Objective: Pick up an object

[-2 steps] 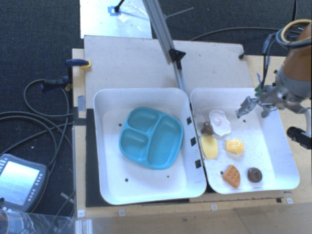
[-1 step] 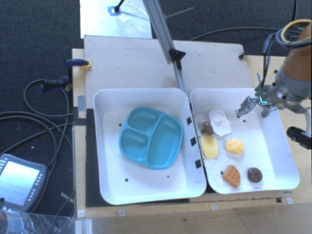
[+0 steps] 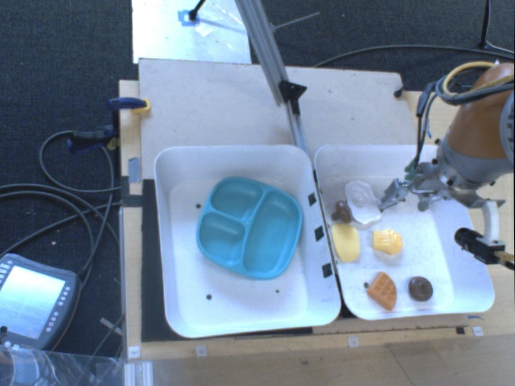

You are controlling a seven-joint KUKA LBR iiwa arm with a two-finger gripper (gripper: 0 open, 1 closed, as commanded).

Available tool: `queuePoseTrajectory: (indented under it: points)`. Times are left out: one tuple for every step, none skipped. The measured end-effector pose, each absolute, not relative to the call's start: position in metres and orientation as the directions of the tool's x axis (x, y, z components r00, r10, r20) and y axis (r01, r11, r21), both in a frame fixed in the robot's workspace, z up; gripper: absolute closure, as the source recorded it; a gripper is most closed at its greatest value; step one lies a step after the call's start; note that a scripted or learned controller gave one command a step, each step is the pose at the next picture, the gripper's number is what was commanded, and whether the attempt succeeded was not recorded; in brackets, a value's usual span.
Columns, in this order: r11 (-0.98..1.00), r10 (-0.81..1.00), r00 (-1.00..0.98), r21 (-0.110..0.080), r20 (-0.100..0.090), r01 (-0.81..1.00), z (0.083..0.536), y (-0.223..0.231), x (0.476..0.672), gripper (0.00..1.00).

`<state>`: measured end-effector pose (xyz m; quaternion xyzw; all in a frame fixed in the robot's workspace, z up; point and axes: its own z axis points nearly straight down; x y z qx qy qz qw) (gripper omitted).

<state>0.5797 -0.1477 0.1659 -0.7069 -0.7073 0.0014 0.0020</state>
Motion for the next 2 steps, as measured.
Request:
queuePoseTrajectory:
  points:
    - [0.0, 1.0, 0.0, -0.004, 0.001, 1.0, 0.122, -0.141, 0.579, 0.0]
    - [0.001, 1.0, -0.001, -0.003, 0.0, 1.0, 0.089, -0.14, 0.579, 0.0]
